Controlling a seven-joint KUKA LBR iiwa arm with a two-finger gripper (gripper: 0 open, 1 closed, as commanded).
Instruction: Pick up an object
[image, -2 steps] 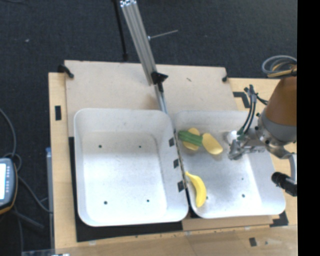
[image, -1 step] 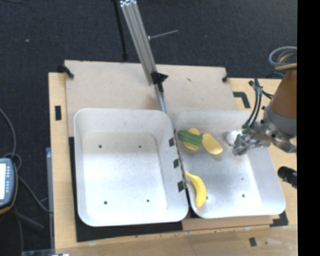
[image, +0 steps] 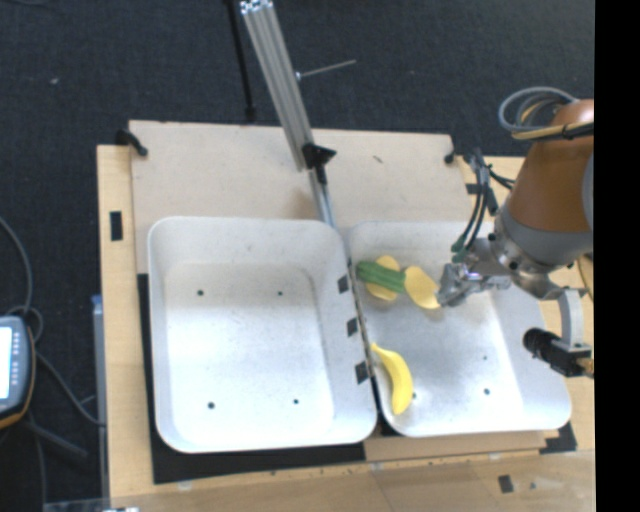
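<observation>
Two shallow white bins sit side by side on the table (image: 230, 170), a pale board seen from above. The left bin (image: 250, 335) and the right bin (image: 480, 385) meet along a seam near the middle of the view. A slanted metal pole (image: 285, 85) runs from the top at 12 o'clock down to that seam.

The arm (image: 550, 190) enters from 3 o'clock, its orange band above a grey wrist. The end effector (image: 452, 287) hangs low over the upper part of the right bin, at the 9 o'clock end of the arm. It sits just beside a pale yellow piece (image: 422, 288), at or very near its right edge; whether they touch cannot be told. How wide the end effector stands cannot be told either, as it is small and blurred.

Just to the 9 o'clock side of that yellow piece lies a green object (image: 378, 272), resting across another yellow object (image: 383, 288), all three clustered in the upper left of the right bin. A banana (image: 395, 375) lies apart from them toward 6 o'clock, close against the bin's left wall.
</observation>
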